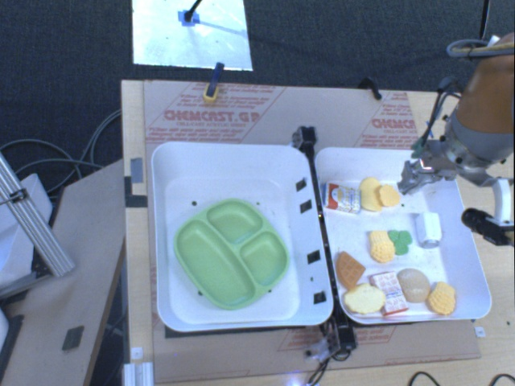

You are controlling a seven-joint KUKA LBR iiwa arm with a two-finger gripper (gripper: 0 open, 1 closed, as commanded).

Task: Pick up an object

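Here's the bench from above, 2 white bins side by side. The left bin (169, 215) carries a green divided plate (232, 252) with 3 compartments, sitting near its middle.

Over to the right bin (475, 296), where all the pickable toy food lies. Near its far left corner there's a small red-and-white packet (343, 198), and just beside that a pale yellow round piece (370, 193) touching a yellow-orange piece (389, 195). Around the middle, a yellow corn cob (381, 246) sits against a small green leafy item (399, 240), with a white cylinder (428, 228) a little toward the right edge. Along the near edge: an orange waffle wedge (349, 269), a pale yellow oval (364, 299), another red-and-white packet (390, 292), a beige round piece (414, 285) and a yellow ridged piece (442, 298) in the near right corner.

The arm's gripper (412, 177) hangs over the far part of the right bin, just beside the yellow-orange piece. Nothing shows between its fingers, and I can't tell how wide they're set from this angle.
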